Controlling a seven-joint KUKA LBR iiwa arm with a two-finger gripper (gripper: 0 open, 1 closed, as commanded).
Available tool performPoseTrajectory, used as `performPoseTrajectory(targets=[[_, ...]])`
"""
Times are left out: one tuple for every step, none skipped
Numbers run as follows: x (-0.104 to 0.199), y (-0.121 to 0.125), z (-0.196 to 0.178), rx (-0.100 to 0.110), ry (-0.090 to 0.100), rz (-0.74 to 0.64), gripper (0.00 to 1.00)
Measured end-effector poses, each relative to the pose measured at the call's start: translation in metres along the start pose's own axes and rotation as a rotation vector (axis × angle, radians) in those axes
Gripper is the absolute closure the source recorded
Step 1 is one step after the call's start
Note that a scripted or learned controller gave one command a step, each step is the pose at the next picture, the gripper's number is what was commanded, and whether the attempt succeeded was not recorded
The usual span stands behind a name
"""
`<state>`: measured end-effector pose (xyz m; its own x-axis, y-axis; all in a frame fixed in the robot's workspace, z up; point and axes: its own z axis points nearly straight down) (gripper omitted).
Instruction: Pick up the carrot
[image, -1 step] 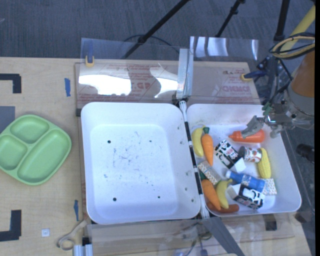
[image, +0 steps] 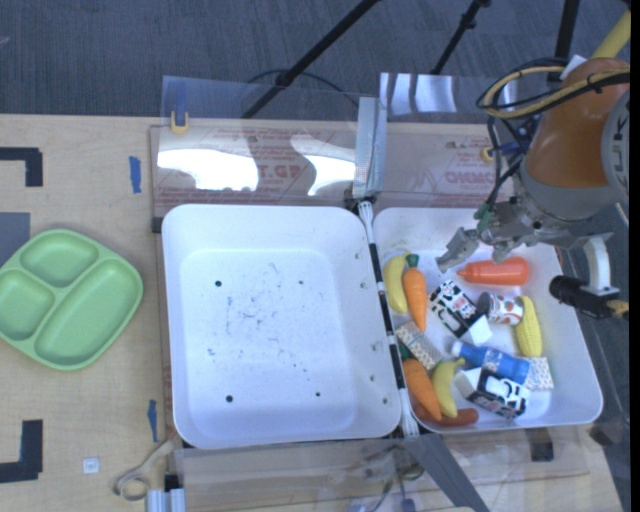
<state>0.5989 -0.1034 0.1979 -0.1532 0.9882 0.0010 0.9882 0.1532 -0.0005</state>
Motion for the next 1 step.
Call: performPoseTrajectory(targets=[[0.0717, 0.0101, 0.013, 0.0, 0.0, -0.236, 0.0]])
